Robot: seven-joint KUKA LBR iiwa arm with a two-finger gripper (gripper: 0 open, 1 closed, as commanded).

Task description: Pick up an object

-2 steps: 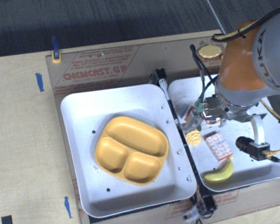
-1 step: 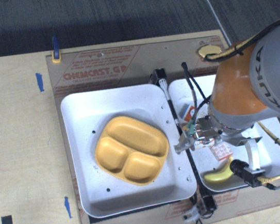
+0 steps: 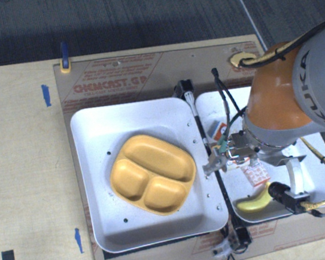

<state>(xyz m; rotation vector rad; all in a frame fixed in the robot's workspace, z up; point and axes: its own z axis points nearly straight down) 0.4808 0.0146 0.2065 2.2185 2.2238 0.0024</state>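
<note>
from where i sit, the tool (image 3: 224, 155) hangs low over the divide between the two bins, at the left edge of the right bin (image 3: 205, 109), with cables and bracketry crowding it. i cannot tell whether it is spread or pressed together, and i see nothing gripped in it. my read is that it sits there because the arm (image 3: 291, 98) reaches in from the right and bends down over the right bin, so its wrist covers most of that bin's floor.

just below and to the right of the tool lies a small card (image 3: 255, 173) with red print, flat on the bin floor. further toward the near rim is the banana (image 3: 253, 203), which i take as the likeliest target. it lies flat near the front wall, probably where it came to rest against the rim. its long axis runs roughly left to right in the view, curve bowing toward the near rim, its right end hidden beneath a black part of the arm.

the left bin (image 3: 92, 167) holds a yellow tray (image 3: 152, 173) with three lobes, tilted diagonally, well apart from the tool. both bins sit on a brown board (image 3: 113, 82) on the tabletop (image 3: 24, 177).
</note>
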